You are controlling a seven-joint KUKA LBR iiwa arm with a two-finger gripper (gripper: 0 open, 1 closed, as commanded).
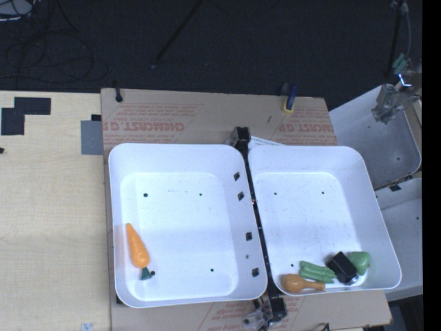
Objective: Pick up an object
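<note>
Carrot (pixel 137 247) near left bin (pixel 117 185) edge

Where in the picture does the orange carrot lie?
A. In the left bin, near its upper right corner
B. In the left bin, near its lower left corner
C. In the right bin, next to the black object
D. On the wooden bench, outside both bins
B: the orange carrot rests on the floor of the left bin, close to its lower left corner, with its green end pointing down.
</note>
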